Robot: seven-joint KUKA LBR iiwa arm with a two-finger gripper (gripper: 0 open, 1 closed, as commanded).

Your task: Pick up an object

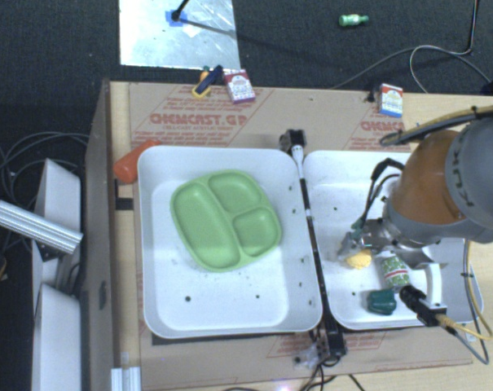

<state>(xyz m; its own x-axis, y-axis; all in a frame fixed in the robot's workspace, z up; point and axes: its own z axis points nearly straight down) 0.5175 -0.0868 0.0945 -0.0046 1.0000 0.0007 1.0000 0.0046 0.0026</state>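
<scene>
Reaching in from the right of the frame, the gripper (358,239) hangs low in the right bin (332,177), just above a small yellow object (359,260) lying directly below it toward the frame's lower edge; the grasp state cannot be told.

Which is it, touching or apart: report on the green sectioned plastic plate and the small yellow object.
Apart. The camera view shows the green sectioned plastic plate in the left white bin and the small yellow object in the right white bin.
</scene>
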